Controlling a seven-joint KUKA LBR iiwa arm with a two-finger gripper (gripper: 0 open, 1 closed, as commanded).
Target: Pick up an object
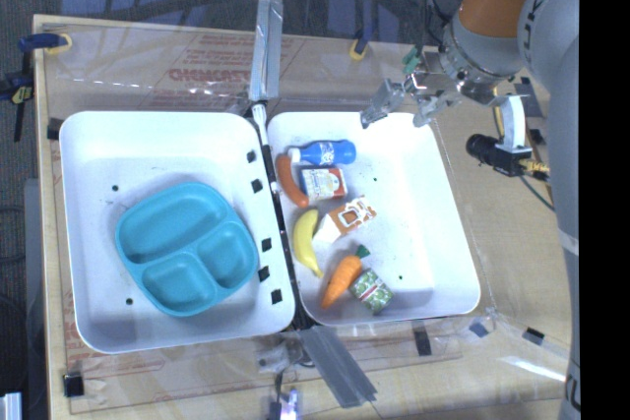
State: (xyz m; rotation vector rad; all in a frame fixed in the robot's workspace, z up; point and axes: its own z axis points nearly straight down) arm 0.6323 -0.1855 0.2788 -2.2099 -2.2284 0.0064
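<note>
Toys crowd the right white bin (448,241): nearest us, at six o'clock, we see a green patterned packet (372,291) touching an orange plastic carrot (339,279), then a yellow banana (306,241), a small carton (352,215) and a blue bottle (325,152) at twelve. A blue divided tray (187,248) fills the left bin (89,152). Farthest, the gripper (396,109) hovers over the right bin's twelve o'clock rim, fingers spread apart, holding nothing.

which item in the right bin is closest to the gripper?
The blue bottle, lying at the pile's top end, nearest the gripper; the carrot and banana lie farther down.
</note>
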